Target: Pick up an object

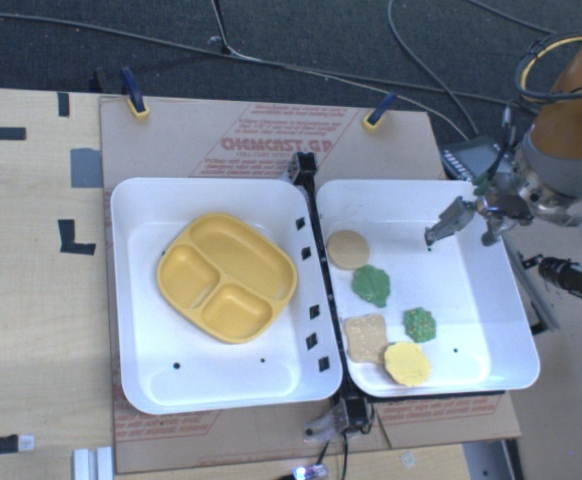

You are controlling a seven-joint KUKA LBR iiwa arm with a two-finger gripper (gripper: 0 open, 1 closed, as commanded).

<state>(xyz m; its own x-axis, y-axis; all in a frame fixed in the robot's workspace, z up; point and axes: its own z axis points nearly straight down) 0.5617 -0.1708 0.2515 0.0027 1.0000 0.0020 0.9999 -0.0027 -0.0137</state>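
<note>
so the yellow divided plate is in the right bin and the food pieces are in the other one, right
Not quite. The camera view shows the yellow divided plate in the left bin, not the right one. The food pieces are in the other one, the right bin.

The arm (556, 138) was grey with an orange band. Yellow and black cables (541, 63) looped beside it. Its wrist was metallic.

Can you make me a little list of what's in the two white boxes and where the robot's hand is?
left bin: yellow divided tray
right bin: tan round piece, big green piece, small green piece, tan square piece, yellow round piece
gripper: above the right bin's far right part, open, holding nothing
</note>
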